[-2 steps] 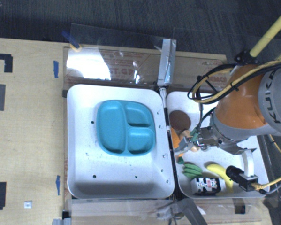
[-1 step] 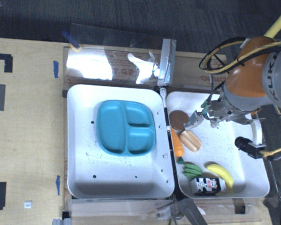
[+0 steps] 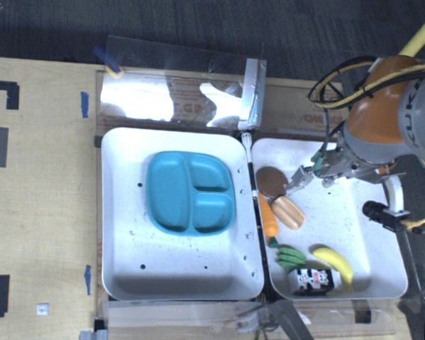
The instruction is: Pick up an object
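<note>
My gripper [image 3: 298, 181] hangs over the upper part of the right bin [image 3: 379, 242], reaching in from the right below the orange wrist band. Its tip is just right of a brown round disc [image 3: 270, 180] and a little above a tan bread roll [image 3: 289, 213]. An orange carrot [image 3: 268, 218] lies along the bin's left wall beside the roll. Lower down are a green leafy piece [image 3: 290, 257], a yellow banana [image 3: 334, 264] and a small black-and-white carton [image 3: 312, 280]. Nothing shows held at the gripper's tip.
The left bin [image 3: 123, 253] holds a blue divided plate [image 3: 191, 192] near its middle. A ridge [image 3: 256, 225] separates the two bins. A shiny clear sheet and a metal bracket [image 3: 250, 95] stand behind the bins. Black cables loop above the wrist.
</note>
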Action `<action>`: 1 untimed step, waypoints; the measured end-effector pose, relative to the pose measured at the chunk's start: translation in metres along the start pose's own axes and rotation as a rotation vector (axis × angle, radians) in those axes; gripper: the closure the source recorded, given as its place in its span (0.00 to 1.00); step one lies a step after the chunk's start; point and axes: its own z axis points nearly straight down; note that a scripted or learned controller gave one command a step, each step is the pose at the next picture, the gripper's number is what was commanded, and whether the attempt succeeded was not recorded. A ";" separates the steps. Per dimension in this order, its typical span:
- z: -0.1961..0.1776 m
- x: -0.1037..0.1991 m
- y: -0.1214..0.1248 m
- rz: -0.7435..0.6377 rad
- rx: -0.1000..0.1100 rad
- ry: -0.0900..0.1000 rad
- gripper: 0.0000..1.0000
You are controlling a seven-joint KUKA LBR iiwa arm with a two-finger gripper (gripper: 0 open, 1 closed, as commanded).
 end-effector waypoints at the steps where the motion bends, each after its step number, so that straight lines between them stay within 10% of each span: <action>1: -0.037 -0.011 0.018 0.045 -0.005 -0.001 0.00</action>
